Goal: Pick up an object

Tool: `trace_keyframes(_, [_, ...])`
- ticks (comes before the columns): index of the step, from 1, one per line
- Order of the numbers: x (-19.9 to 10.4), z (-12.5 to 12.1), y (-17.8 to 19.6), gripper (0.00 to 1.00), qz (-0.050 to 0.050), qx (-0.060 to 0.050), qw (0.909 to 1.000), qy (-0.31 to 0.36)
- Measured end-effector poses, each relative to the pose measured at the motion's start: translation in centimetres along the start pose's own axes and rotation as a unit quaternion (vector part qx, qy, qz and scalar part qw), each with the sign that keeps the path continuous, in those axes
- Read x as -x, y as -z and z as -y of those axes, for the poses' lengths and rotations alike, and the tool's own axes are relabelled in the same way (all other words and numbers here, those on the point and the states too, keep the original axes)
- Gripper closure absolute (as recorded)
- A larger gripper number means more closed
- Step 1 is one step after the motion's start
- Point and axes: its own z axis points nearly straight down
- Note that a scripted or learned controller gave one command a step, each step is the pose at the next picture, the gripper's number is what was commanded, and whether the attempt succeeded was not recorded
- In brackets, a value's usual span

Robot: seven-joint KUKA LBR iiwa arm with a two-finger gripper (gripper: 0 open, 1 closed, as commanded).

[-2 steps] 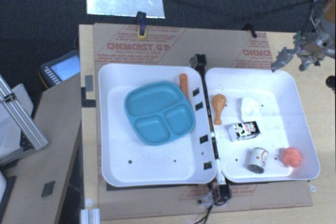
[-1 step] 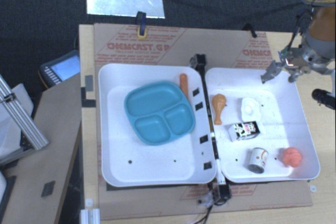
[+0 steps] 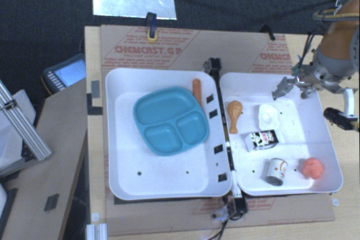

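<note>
My gripper [image 3: 293,89] hovers over the back right part of the right bin [image 3: 332,146], its fingers spread open with nothing between them. In that bin lie a tan drumstick [image 3: 233,114], a white rounded piece [image 3: 268,116], a black-and-white carton [image 3: 262,140], a small can on its side [image 3: 275,171] and a pink-red ball [image 3: 313,168]. The white piece is the nearest to the gripper, a little in front and to its left. An orange sausage-shaped toy [image 3: 196,90] lies in the left bin [image 3: 121,177], at the back right edge of a blue divided plate [image 3: 170,127].
The arm [image 3: 337,48] comes in from the right over the bin's back corner. A black divider with clips [image 3: 219,121] runs between the two bins. Cardboard [image 3: 169,48] lies under both bins, and a yellow clamp [image 3: 151,28] sits at its back edge.
</note>
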Motion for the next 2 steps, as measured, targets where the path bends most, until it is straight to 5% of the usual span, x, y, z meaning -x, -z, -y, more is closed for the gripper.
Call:
trace_keyframes(1, [-0.3, 0.7, -6.0, 0.0, 0.0, -0.001, 1.0, 0.0])
trace_keyframes(2, [-0.3, 0.4, -4.5, 1.0, 0.001, 0.004, 1.0, 0.0])
